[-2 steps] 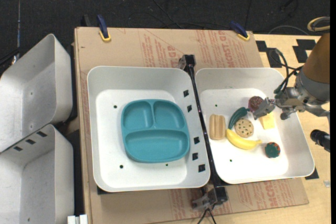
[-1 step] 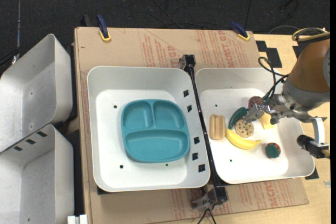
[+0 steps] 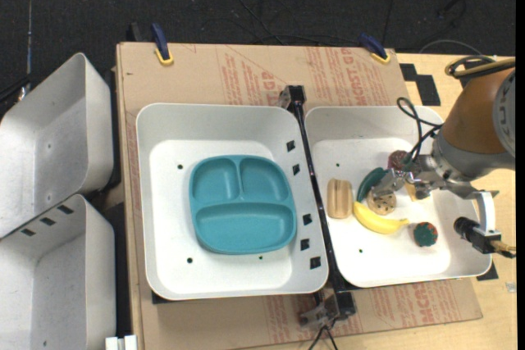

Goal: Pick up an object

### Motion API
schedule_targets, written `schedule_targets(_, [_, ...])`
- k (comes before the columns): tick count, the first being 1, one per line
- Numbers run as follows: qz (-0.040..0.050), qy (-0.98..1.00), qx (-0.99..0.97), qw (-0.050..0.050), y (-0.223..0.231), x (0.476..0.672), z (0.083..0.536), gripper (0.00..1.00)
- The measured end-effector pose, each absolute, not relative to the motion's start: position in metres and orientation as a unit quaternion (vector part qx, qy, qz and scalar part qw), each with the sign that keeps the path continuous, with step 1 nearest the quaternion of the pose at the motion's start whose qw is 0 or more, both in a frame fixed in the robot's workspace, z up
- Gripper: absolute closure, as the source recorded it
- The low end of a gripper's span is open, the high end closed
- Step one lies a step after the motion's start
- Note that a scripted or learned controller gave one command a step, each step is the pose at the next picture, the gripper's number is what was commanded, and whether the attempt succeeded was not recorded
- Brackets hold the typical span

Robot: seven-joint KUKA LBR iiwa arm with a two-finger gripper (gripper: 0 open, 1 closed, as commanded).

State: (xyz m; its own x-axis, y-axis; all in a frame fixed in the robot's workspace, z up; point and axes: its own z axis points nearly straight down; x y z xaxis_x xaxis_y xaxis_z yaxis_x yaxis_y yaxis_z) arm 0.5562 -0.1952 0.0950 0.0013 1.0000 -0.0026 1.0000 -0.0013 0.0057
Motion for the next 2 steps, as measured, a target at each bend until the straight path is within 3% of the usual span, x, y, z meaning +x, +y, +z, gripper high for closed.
schedule_targets(1, [0.0036,0.707,0.707,0.006,-0.195,0.559,0.108,1.0])
schedule_targets(2, [0.0008,0.706,0.708,0.003,-0.202,0.554,0.156,1.0])
